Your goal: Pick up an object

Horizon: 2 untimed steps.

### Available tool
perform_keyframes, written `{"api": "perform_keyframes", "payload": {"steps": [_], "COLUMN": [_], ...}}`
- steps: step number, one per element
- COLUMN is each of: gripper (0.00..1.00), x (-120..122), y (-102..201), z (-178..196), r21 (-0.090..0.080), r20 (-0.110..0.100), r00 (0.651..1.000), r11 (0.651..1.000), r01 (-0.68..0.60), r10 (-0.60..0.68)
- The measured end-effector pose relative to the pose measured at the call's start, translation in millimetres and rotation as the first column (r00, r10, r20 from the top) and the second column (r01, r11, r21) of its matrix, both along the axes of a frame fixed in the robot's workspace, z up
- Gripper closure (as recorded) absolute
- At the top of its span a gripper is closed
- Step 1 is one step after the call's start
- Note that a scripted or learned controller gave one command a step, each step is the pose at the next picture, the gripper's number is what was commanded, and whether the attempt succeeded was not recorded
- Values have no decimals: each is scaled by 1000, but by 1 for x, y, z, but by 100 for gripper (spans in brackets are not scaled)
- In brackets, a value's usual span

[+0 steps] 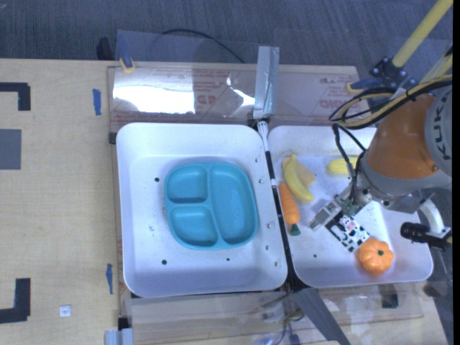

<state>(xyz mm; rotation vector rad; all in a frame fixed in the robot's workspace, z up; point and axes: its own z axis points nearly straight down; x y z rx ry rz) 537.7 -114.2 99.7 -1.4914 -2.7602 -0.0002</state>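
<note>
- Two white bins: the left bin (136, 214) holds one blue divided plate (212, 204); the right bin (417, 264) holds the food items.
- The arm (406, 146) covers part of a yellow item (338, 167).
- Gripper (332, 214): jaw gap unclear, nothing seen held.
- One each: banana (298, 180), carrot (289, 205), orange pumpkin (375, 256).
- Checkered tag (351, 232), unreadable.

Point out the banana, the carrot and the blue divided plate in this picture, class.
banana (298, 180), camera view, middle of its curved yellow body.
carrot (289, 203), camera view, middle of its orange body.
blue divided plate (237, 196), camera view, floor of its large right-hand compartment.
</note>
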Motion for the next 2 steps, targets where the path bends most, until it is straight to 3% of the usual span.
{"api": "perform_keyframes", "payload": {"steps": [1, 2], "gripper": [100, 100], "x": [2, 58], "y": [-2, 88], "z": [13, 89], "r21": [-2, 0], "r20": [10, 14], "r00": [1000, 996], "r11": [1000, 996], "r01": [4, -87], "r10": [-4, 87]}}
